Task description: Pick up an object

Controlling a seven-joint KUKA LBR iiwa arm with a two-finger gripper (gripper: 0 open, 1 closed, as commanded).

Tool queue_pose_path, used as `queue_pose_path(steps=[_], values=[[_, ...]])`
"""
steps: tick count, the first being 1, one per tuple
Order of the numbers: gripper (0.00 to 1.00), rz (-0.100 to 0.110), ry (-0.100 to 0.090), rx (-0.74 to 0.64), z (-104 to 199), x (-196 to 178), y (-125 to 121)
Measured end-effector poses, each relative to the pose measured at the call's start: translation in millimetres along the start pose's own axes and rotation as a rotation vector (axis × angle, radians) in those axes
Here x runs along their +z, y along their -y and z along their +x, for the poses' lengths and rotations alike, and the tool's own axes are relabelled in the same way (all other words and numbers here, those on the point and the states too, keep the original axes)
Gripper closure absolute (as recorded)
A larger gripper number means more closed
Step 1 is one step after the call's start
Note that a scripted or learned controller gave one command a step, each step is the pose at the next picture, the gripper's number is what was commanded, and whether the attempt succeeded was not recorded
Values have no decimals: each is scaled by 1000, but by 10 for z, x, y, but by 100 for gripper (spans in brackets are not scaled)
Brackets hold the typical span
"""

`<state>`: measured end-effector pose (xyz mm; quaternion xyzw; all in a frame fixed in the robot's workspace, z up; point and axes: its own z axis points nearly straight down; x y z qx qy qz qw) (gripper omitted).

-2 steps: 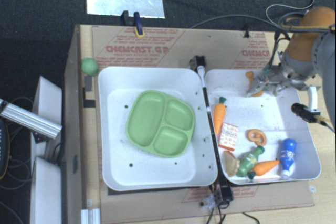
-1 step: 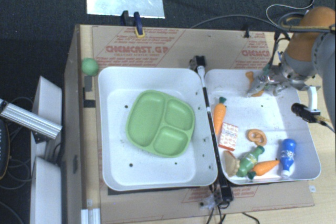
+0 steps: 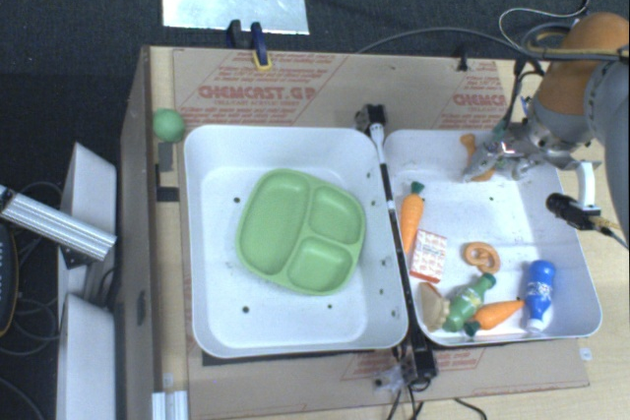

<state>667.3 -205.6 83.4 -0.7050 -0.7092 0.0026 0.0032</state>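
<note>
The arm reaches in from the right, and my gripper is low over the back of the right bin. A small tan-orange item lies right at its left side; I cannot tell whether they touch. Further forward in this bin are a carrot, a red-and-white packet, a pretzel, a green bottle, a smaller carrot and a blue-and-white bottle.
The left bin holds a green divided plate. A green ball sits on the bench outside the left bin's back corner. A black clamp stands where the bins meet at the back.
</note>
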Motion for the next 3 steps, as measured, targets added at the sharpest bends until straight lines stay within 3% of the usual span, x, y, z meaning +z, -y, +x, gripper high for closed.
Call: queue_pose_path(steps=[3], values=[[0,0,0,0,0,0,0]])
